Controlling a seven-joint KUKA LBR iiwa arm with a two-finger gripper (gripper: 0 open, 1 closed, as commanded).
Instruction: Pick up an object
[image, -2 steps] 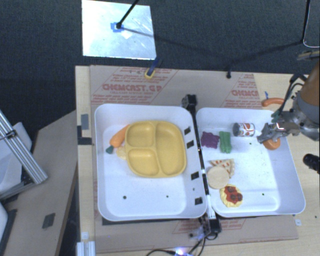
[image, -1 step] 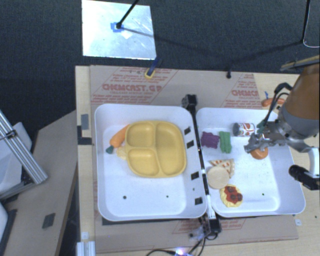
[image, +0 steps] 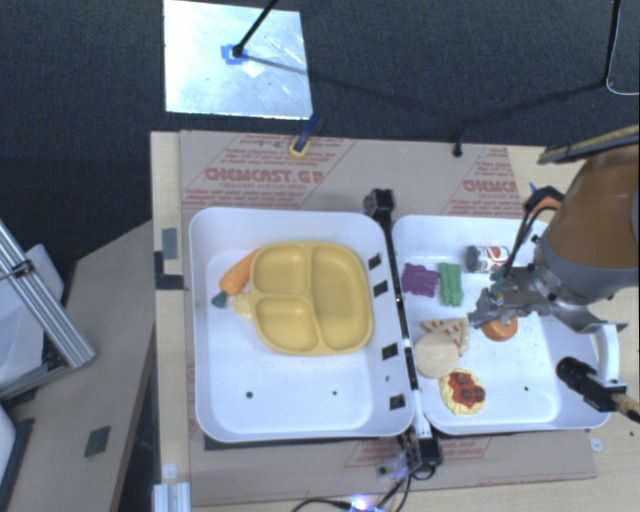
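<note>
Dark carpet is surrounding the bench (image: 250, 160), whose top is covered by a printed cardboard sheet, and I am looking down on it at a slant with a shiny metal plate (image: 238, 60) lying on the floor beyond its far edge. Two shallow white bins are sitting side by side on the cardboard. I am seeing the left bin (image: 290, 400) holding a yellow divided plate (image: 308, 297), with a toy carrot (image: 236, 273) lying against the plate's left edge. The right bin (image: 520, 400) is carrying the small toy foods: a purple piece (image: 421, 280) and a green piece (image: 451, 283) just beside each other near the divider, a small can with a red and white label (image: 487, 258) further back, a pizza slice (image: 446, 328) touching a pale round disc (image: 435, 355), and a small pizza with red topping (image: 463, 391) nearest the front rim. The grey arm (image: 600, 230) is reaching in from the right, and its gripper (image: 495, 308) is hanging low over the middle of the right bin. An orange round object (image: 499, 328) is lying right under the gripper's tip, partly covered by it, just right of the pizza slice. I cannot tell how the gripper is set, nor whether it is actually holding the orange object or only touching it.
</note>
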